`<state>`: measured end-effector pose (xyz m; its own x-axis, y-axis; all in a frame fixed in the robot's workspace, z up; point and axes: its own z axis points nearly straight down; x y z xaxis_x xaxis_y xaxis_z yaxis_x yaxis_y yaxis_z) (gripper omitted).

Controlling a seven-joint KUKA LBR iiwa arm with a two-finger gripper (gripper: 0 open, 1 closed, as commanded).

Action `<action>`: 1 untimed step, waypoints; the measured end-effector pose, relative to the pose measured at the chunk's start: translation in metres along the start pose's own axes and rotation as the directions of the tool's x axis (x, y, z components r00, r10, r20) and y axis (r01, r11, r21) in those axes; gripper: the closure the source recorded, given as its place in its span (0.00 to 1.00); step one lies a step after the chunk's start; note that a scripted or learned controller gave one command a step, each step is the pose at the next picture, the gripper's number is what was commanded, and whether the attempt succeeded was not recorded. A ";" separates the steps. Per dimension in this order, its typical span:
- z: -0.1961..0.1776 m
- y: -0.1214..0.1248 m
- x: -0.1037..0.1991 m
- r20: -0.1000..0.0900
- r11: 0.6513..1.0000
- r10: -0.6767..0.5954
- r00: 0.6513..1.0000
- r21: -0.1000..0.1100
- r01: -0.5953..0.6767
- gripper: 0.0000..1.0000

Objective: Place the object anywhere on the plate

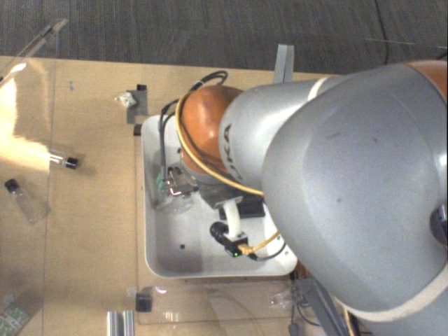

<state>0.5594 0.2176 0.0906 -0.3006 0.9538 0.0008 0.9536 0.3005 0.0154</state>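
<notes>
Arm [336,187]: grey, orange band above the wrist; it reaches in from your right and covers most of the bench [77,145].
White bin [175,250]: you see its left wall and near floor; the rest lies under the arm.
Gripper [171,184]: low over the bin's left side; you cannot tell what it holds.
Clear object [170,200]: just below the gripper, on the bin floor.
Two small vials [63,161] [21,200]: on the bench, well left of the bin.
</notes>
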 end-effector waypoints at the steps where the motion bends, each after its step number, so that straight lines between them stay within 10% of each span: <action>1: -0.007 0.056 -0.043 0.009 0.760 0.650 0.760 0.009 -0.650 0.00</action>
<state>0.6253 0.1931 0.0985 0.3917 0.9201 0.0012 0.9201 -0.3917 0.0017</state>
